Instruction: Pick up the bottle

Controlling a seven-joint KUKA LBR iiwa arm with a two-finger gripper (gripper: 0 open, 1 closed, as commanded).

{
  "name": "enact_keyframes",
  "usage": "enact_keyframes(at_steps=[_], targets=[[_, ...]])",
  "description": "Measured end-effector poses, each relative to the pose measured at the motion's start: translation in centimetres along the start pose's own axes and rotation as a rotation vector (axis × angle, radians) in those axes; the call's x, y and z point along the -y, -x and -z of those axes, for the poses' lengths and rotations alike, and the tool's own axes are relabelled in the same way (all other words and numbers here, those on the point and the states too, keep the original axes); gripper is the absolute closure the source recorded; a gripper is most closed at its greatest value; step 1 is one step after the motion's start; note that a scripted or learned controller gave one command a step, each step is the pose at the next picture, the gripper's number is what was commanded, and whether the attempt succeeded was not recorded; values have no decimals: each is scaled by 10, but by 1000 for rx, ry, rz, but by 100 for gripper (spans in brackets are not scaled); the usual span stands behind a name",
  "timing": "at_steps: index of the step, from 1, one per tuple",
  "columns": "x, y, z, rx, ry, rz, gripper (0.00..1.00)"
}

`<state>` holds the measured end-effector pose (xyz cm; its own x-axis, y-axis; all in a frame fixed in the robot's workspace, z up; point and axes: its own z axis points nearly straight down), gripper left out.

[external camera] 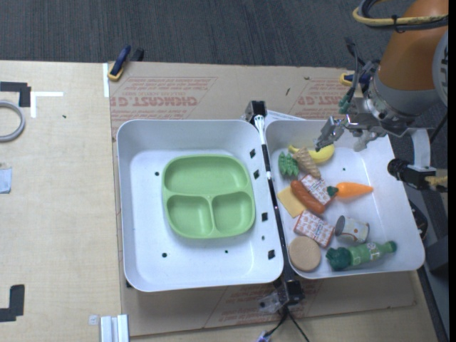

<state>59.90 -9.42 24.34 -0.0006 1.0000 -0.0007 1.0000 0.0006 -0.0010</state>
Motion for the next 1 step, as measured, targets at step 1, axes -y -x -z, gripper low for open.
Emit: enact_keyframes(at_steps=[1], targets=[[0, 0, 10, 1, 1, 0, 100]])
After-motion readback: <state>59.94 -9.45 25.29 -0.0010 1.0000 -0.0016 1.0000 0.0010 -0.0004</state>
